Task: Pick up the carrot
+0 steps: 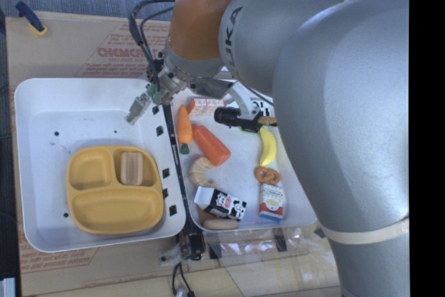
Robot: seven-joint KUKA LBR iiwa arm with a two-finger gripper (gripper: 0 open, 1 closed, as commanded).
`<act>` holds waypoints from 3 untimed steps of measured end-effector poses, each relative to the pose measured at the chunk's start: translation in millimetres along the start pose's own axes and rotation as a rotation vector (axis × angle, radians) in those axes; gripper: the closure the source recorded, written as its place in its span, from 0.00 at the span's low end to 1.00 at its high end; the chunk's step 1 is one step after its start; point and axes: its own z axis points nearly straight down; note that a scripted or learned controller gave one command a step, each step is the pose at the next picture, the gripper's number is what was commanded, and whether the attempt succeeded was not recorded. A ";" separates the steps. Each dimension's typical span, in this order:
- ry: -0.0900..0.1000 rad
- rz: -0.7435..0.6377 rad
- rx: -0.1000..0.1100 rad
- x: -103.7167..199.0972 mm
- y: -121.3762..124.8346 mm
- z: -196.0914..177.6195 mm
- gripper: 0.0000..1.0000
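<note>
The carrot (184, 127), orange with a green stem end pointing toward the front, lies at the left side of the right bin (299, 219), next to the divider. My gripper (139, 108) hangs over the back of the left bin (42, 149), left of the carrot and apart from it. It points down and to the left, and I see nothing held in it.
Beside the carrot lie an orange bottle (211, 145), a banana (268, 147), a pretzel (268, 175), a croissant (201, 169), a cow-print carton (224, 204), a sausage (221, 223) and a juice box (272, 202). A yellow divided tray (115, 205) sits in the left bin.
</note>
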 end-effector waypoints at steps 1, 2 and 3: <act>0.002 0.133 0.008 62.7 56.9 102.2 0.00; -0.004 0.129 0.003 60.2 59.0 87.5 1.00; -0.009 0.421 -0.010 46.1 67.7 -36.9 1.00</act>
